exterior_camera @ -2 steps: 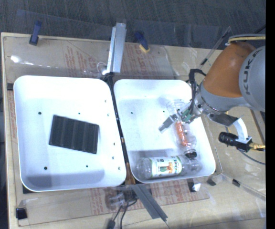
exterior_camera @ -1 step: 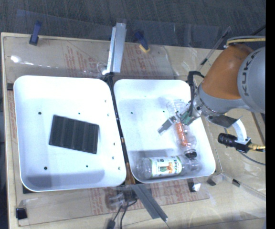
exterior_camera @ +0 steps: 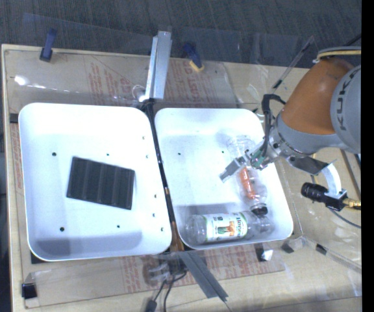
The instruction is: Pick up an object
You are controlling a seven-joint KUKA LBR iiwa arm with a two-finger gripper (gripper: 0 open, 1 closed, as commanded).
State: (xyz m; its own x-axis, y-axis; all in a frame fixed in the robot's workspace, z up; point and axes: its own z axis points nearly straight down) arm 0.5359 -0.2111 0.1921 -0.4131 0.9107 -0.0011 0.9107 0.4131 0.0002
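In the right bin (exterior_camera: pixel 193 132) my gripper (exterior_camera: pixel 240 166) hangs over the middle right part, reaching in from the right. Just below it lies a small clear bottle with orange contents (exterior_camera: pixel 250 186), its dark cap toward the front. A larger clear bottle with a green and orange label (exterior_camera: pixel 229 227) lies on its side along the front wall. A crumpled clear plastic item (exterior_camera: pixel 234 141) sits just behind the gripper. From this angle nothing can be made out in the gripper's grasp.
The left bin (exterior_camera: pixel 44 129) bears a flat black ribbed rectangle (exterior_camera: pixel 101 182) near its middle. A grey metal bar (exterior_camera: pixel 158 64) stands behind the gap between the bins. The right bin's left half is bare white floor.
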